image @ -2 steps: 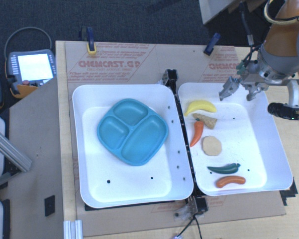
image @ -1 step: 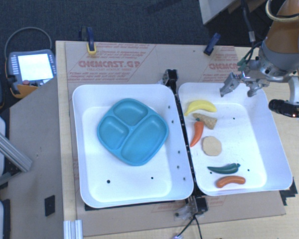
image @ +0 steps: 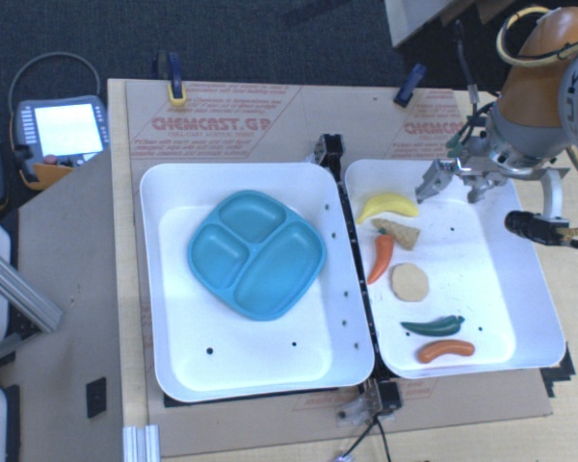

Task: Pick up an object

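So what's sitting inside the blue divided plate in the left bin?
Nothing visible: all three compartments of the blue divided plastic plate show bare blue. It lies flat in the left white bin, hiding the bin floor beneath it, so anything under it cannot be seen.

A tablet-like screen (image: 67, 129) sits left of the bench, with yellow (image: 177, 91) and blue (image: 408, 85) clamps along its far edge.

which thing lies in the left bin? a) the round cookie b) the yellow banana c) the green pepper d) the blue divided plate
d, the blue divided plate lies alone in the left bin, while the banana, green pepper and round cookie all lie in the right bin.
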You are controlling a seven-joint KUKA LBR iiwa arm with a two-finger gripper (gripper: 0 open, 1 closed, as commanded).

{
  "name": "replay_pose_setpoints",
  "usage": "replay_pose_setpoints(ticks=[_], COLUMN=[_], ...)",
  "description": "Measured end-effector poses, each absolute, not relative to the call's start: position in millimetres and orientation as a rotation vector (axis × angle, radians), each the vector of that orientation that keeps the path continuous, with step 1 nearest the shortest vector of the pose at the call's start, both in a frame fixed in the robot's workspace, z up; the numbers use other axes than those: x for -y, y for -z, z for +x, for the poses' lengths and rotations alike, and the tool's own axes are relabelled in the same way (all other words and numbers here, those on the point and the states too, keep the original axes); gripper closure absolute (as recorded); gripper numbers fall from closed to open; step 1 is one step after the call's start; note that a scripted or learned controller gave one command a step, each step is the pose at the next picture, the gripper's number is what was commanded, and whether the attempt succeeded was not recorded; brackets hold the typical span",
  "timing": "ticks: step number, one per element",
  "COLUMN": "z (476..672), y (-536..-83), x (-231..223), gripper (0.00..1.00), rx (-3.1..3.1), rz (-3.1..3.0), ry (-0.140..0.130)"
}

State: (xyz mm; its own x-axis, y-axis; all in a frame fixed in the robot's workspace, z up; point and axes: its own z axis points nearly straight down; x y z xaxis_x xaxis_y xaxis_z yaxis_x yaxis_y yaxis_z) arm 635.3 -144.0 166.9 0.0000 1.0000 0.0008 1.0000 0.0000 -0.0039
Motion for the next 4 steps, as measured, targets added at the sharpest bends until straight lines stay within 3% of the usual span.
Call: replay_pose_setpoints(ticks=[2,3,4], z=[630.6,632.5,639.4], y=[-82,-96,-159], x=[137,137,137], gripper=[0.00,1.00,1.00], rx=[2.218,2.222,2.228], rz=[-2.217,-2.222,-2.226], ry=[-0.006,0.001,0.007])
